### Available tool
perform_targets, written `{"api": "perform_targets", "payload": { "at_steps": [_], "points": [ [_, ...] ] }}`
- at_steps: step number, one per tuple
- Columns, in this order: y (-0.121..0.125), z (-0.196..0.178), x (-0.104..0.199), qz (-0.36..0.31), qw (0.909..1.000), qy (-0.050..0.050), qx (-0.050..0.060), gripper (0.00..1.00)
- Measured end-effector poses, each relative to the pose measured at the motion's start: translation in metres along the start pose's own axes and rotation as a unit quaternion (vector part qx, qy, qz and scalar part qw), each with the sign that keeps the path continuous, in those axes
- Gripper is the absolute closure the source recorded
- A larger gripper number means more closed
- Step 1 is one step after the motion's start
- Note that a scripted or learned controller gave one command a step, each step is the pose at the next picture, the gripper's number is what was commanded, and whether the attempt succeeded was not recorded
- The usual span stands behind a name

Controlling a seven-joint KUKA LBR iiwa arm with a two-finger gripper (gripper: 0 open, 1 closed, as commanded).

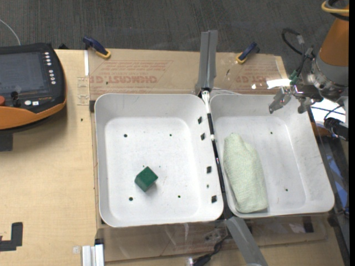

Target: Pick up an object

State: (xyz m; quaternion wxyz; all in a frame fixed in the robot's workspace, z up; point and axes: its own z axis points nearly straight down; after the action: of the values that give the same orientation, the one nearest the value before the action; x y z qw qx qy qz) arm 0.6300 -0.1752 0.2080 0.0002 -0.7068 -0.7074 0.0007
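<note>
— What could go wrong?

— The cube (146, 178) sits in the left bin (105, 148), toward its front edge: small, so my grip may slide off a corner. The cloth (245, 173) lies along the right bin's (310, 165) left wall and could bunch.

— Anything unclear?

— My gripper (289, 100) hangs over the right bin's back-right corner; spread or pressed together, I cannot tell.
</note>
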Motion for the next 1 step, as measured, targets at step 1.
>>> {"api": "perform_targets", "payload": {
  "at_steps": [1],
  "points": [
    [-0.0797, 0.0833, 0.0575, 0.042, 0.9991, 0.000, 0.001, 0.00]
  ]
}}
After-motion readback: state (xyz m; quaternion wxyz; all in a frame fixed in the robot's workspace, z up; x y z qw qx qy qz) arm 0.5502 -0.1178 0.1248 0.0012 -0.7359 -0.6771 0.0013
